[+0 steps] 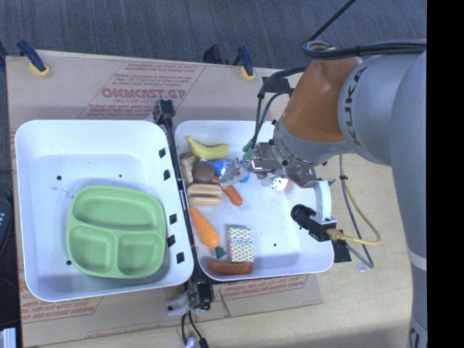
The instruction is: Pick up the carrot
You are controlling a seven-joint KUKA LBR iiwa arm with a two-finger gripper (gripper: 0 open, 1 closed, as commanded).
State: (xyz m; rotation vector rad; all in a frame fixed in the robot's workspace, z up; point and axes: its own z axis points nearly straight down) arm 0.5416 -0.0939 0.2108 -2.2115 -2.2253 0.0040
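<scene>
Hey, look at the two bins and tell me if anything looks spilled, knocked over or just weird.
Nothing looks spilled or broken. The green plate lies flat in the left bin. The toy food is bunched along the left side of the right bin, including the carrot and banana. The claw hangs over that pile.

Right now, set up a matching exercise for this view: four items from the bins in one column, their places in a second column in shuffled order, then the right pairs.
Items
1. long orange toy carrot
2. yellow curved banana
3. light green divided plastic plate
4. red-brown sausage

Places
A. alone in the left white bin
B. along the right bin's near edge
C. at the right bin's far end
D. by the right bin's left wall, midway along

Pairs: 1-D, 2-C, 3-A, 4-B
</scene>
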